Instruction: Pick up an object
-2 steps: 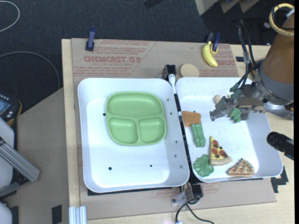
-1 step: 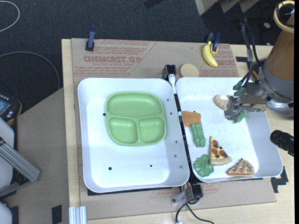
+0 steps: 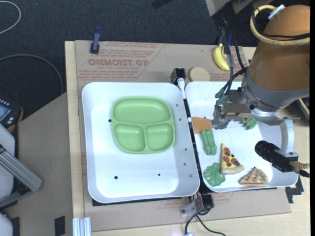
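Observation:
My gripper (image 3: 220, 120) hangs over the upper left part of the right bin (image 3: 280, 183), just right of an orange toy piece (image 3: 201, 125). Below that piece lies a long green toy vegetable (image 3: 209, 142). A pizza slice (image 3: 229, 160), a green leafy piece (image 3: 213, 174) and a second pizza slice (image 3: 254, 177) lie near the bin's front. A small green piece (image 3: 250, 124) peeks out beside the wrist. I see nothing held between the fingers; their spacing is unclear.
The left bin (image 3: 98, 156) holds a green divided plate (image 3: 143, 124). A black camera-like part (image 3: 272, 154) on the arm sticks out over the right bin. A yellow object (image 3: 221, 56) and a tan disc (image 3: 199, 74) sit behind the bins.

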Available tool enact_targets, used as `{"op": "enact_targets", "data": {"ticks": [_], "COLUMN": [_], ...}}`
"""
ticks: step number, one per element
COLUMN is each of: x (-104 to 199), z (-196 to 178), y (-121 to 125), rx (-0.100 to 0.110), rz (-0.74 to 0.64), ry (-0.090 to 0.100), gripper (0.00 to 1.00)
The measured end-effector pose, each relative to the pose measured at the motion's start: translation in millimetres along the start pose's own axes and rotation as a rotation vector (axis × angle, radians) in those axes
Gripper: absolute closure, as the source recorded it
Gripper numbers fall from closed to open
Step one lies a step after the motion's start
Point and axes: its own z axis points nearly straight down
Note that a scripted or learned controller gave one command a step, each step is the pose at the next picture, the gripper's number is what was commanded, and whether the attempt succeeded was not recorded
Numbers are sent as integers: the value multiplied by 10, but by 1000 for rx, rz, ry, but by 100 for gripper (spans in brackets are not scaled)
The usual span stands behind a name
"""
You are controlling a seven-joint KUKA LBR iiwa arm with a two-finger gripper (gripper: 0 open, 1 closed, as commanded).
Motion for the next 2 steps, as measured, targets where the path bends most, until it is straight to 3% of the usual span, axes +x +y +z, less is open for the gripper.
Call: {"op": "enact_targets", "data": {"ticks": [1,2], "x": [585,1365], "z": [-107,-675], "y": [5,8], "rx": [-5,-9], "rz": [-1,-3], "ry": [-1,3], "gripper": [100,100]}}
